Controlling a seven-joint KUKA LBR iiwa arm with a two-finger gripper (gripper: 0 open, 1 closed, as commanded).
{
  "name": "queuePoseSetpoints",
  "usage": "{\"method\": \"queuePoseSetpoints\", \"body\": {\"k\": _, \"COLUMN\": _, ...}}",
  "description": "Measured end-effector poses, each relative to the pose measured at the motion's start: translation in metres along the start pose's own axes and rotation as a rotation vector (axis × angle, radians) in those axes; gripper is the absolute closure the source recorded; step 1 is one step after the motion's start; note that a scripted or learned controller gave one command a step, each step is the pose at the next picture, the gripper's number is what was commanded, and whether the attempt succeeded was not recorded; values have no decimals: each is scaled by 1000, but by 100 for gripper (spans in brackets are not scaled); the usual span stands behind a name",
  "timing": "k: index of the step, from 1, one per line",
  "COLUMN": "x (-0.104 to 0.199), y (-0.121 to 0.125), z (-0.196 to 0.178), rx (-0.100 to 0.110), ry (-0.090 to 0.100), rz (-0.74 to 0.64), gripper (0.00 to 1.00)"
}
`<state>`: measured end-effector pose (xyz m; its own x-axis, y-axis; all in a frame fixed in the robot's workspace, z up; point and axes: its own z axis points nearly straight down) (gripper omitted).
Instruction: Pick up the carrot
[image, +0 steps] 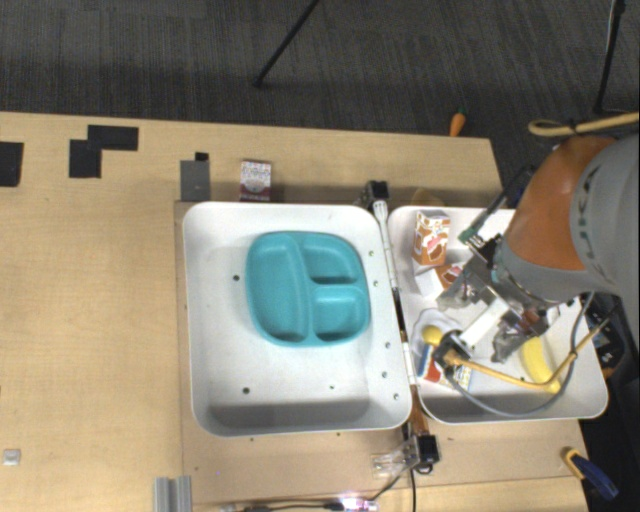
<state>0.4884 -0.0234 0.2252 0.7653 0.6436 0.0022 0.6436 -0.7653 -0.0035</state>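
Observation:
My gripper (463, 293) is low inside the right bin (590, 400), near the bin's middle, and the grey arm with its orange band (545, 215) comes in over the bin's right half. An orange and white thing (432, 238) lies in the bin's far left corner, a little way off the gripper; I cannot tell whether it is the carrot. The arm hides the bin's middle and far right.
A yellow banana (537, 360) lies at the right bin's near right. A small yellow thing (431, 334) and a red and white thing (432, 370) sit by its left wall. The left bin (215, 400) holds a teal divided plate (306, 287).

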Motion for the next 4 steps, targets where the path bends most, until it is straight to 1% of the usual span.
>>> {"method": "queuePoseSetpoints", "body": {"k": 1, "x": 2, "y": 1, "z": -11, "rx": 0, "ry": 1, "rz": -14, "gripper": 100}}
{"method": "queuePoseSetpoints", "body": {"k": 2, "x": 2, "y": 0, "z": -10, "rx": 0, "ry": 1, "rz": -14, "gripper": 0}}
{"method": "queuePoseSetpoints", "body": {"k": 3, "x": 3, "y": 1, "z": -21, "rx": 2, "ry": 2, "rz": -30, "gripper": 100}}
{"method": "queuePoseSetpoints", "body": {"k": 4, "x": 3, "y": 0, "z": -21, "rx": 2, "ry": 1, "rz": -30, "gripper": 0}}
